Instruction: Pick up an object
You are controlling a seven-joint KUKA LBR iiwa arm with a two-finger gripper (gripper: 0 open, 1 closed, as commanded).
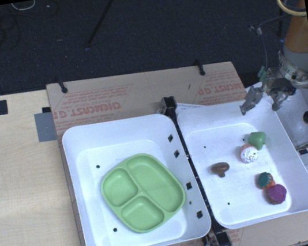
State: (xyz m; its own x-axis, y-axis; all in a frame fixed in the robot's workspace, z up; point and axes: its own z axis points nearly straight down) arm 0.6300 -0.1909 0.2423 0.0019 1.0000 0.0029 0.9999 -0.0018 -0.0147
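Over on the right, the arm (296, 37) hangs above the far corner of the right bin (224, 122), its grey body topped by the orange band, and the pincer (266, 96) sits just over the bin's upper right rim. Its two dark fingers (251, 101) are spread apart with nothing between them. Down in that bin lie a handful of small things: a green object (257, 139) near the right wall, a white speckled ball (249, 154) touching it just below and to the left, a brown piece (220, 168) by itself nearer the middle of the bin floor, and, closer to the front corner, a teal and orange toy (264, 179) resting against a purple ball (276, 193). All of them are on the bin floor, apart from the pincer. The left bin (83, 154) holds a light green divided plate (143, 192) with three compartments, lying flat and turned at an angle. Both bins rest side by side on a sheet of cardboard (138, 96) laid on the pale wooden surface (21, 200).
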